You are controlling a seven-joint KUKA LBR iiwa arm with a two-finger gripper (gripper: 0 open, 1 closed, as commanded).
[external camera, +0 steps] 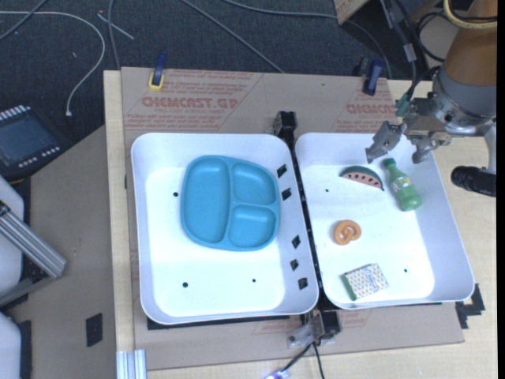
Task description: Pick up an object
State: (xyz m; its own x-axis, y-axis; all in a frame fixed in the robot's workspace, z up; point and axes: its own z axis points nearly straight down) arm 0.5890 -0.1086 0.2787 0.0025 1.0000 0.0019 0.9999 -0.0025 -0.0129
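Observation:
In the right bin (442, 235) lie a watermelon slice (362, 178), a green bottle (402, 186), an orange pretzel-shaped ring (346, 232) and a small patterned packet (365, 280). My gripper (401, 144) hangs over the bin's far edge, just above the bottle's cap end and to the right of the watermelon slice. Its two fingers (383, 140) are spread apart, open, with nothing between them.
The left bin (158, 290) holds a blue divided plate (230, 202). Black clips run along the seam between the bins (293, 212). Cables lie on the dark floor beyond the bench, and a blue clamp (372, 74) stands at the far edge.

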